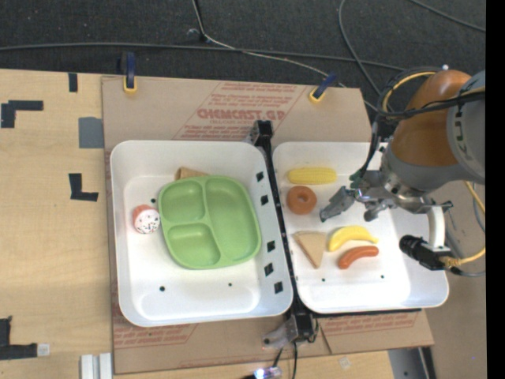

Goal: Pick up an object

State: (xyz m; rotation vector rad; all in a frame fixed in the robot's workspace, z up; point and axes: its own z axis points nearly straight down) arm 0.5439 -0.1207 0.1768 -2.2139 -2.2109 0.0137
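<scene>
The banana [352, 237] lies in the right bin [410, 294], just above a red sausage [358, 255] that nearly touches it at its 5 o'clock side. At the banana's 9 o'clock sits a tan bread wedge [312, 248]; at 11 o'clock a brown doughnut [301, 200], and beyond that, toward 12 o'clock, a yellow corn cob [312, 176]. The gripper [353, 202] hangs over this bin at the banana's 12 o'clock, between the doughnut and the bin's right wall, with its dark fingers [338, 205] spread apart and nothing between them (whether they touch the bin floor I cannot tell). The arm [430, 144] enters from 3 o'clock. In the left bin [126, 164] a green divided plate [209, 221] lies tilted, a tan piece [189, 174] peeking out at its 12 o'clock edge and a small red-and-white ball [146, 221] just beside it at 9 o'clock.
</scene>
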